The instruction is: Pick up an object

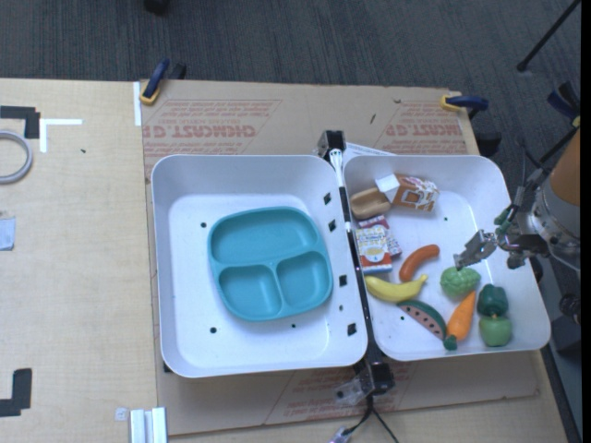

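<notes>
Progress is nil: nothing is lifted yet. End effector hovers with fingers spread, holding nothing, just above broccoli in right bin; descent, closing and lifting remain.

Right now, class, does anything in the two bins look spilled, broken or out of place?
Nothing stands out. The teal divided plate lies flat in the left bin. The toy food, such as the banana, carrot and sausage, lies loosely inside the right bin. The tool hangs over that bin.
</notes>
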Controlling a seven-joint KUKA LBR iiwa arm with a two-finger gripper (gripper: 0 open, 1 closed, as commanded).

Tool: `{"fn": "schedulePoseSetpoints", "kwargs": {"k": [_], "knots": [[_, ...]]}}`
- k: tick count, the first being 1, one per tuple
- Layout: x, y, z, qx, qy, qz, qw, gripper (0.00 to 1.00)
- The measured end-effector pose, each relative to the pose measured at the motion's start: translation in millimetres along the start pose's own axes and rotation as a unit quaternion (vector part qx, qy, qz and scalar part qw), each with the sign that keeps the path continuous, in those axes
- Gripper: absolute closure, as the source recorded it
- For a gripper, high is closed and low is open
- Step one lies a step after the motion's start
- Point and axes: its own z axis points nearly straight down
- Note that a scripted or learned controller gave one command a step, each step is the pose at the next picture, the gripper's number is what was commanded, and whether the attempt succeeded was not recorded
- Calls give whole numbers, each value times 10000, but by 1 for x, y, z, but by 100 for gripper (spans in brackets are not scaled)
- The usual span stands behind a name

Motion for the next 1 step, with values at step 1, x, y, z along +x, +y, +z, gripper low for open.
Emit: {"fn": "schedulePoseSetpoints", "kwargs": {"k": [1], "knots": [[49, 67, 111, -7, -2, 15, 10000, 0]]}}
